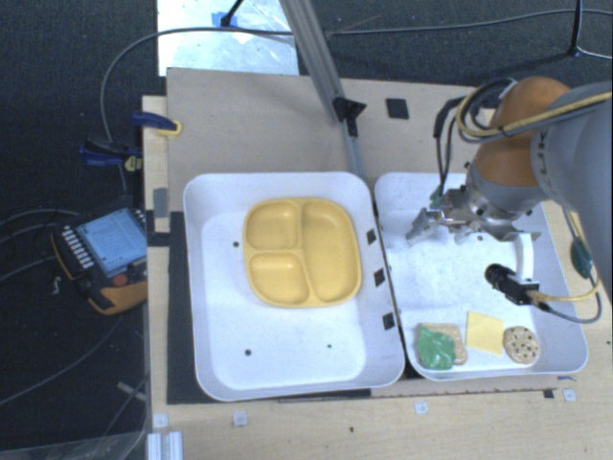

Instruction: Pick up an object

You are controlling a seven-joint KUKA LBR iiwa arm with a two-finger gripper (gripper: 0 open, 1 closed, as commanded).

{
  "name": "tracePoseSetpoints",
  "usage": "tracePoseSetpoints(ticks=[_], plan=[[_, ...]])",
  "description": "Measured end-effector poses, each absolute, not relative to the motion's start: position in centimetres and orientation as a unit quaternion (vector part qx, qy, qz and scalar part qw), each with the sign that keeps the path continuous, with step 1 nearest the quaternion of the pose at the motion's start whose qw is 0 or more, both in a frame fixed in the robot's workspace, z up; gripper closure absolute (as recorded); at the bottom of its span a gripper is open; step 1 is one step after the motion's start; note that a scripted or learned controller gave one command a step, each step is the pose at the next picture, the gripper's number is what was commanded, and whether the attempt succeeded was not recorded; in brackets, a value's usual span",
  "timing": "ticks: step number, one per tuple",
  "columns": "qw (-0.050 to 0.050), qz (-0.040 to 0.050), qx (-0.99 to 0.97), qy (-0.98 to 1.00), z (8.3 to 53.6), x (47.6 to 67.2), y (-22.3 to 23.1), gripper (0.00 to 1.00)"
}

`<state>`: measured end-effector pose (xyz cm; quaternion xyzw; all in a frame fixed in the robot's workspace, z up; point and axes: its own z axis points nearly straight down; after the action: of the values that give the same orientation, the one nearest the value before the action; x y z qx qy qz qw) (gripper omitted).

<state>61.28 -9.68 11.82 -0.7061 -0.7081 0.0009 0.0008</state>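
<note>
Yellow divided plate [303, 253], three compartments, lies at the middle of the left bin [215, 353], away from its walls. Right bin [575, 357] carries three toy foods in a row along its near edge: green-topped piece [439, 346] toward the near left corner, yellow cheese slice [485, 333], round cookie [520, 345] toward the near right corner. Likely pick candidates, since each lies apart and flat. Gripper [433, 223] hangs over the right bin's far left area, well apart from the row; finger state cannot be told.
</note>
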Motion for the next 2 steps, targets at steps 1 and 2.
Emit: tracePoseSetpoints(ticks=[1,2], plan=[[-0.002,-0.0013,-0.706,-0.708,8.6,61.5,-9.7,0.00],[-0.005,-0.0027,-0.706,-0.708,9.9,61.7,-9.8,1.00]])
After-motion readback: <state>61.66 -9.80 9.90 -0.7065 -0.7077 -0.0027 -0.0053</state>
